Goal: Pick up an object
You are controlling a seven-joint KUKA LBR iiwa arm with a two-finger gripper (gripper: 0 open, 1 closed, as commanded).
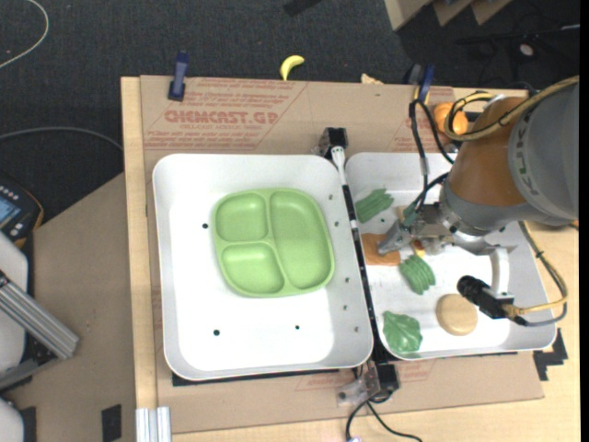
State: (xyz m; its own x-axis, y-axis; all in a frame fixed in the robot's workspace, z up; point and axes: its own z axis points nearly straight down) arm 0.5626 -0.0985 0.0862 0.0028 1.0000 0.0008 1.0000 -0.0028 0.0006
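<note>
My gripper [402,235] hangs low in the right bin [525,339], at its left side, directly over an orange flat piece [375,247]. A green leafy toy [373,204] lies just up-left of it, and a second green one [419,273] sits right below it. A third green piece [402,331] rests near the bin's front edge. Beside that one is a tan round object [456,314]. The arm's grey body and orange band [488,159] cover the back right of the bin. Nothing can be seen held.
The left bin [184,339] holds a green divided plate [272,241]. A black divider [351,219] runs between the bins. Blue clamps [178,76] grip the cardboard base at the back, and a small yellow banana [292,64] lies beyond it. Cables trail off the arm [534,313].
</note>
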